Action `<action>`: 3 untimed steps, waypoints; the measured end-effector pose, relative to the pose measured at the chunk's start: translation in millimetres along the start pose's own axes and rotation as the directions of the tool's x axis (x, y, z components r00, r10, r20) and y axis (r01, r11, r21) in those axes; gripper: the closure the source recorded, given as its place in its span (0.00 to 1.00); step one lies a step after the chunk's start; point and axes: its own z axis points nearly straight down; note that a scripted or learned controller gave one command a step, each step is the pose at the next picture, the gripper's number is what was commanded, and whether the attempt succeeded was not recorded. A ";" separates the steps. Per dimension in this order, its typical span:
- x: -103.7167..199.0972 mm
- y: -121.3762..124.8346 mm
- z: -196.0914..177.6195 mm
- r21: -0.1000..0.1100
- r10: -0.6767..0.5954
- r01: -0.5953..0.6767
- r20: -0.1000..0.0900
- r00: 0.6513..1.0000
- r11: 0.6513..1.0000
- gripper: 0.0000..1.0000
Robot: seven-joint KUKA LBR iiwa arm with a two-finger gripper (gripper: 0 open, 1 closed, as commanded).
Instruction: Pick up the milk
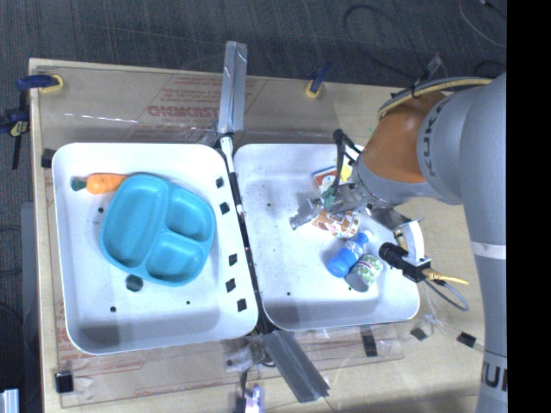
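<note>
A small white and red printed carton (337, 223), which I take for the milk, lies in the right bin (284, 299) near its middle right. The gripper (308, 211) hangs low over the bin, just left of the carton and touching or overlapping its upper left edge. The wrist and arm cover the carton's upper part, and another bit of red and white print (325, 179) shows above the gripper. From this angle I cannot make out anything held in the gripper.
A blue bottle (344, 257) and a green-patterned can (368, 270) lie just below the carton. The left bin (77, 317) holds a blue divided plate (159, 228), a carrot (105, 181) and a small dark item (133, 284). Cables trail at the right bin's right rim.
</note>
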 end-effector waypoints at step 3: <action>46.0 -36.9 -54.1 0.043 0.174 -0.173 -0.016 0.985 0.984 1.00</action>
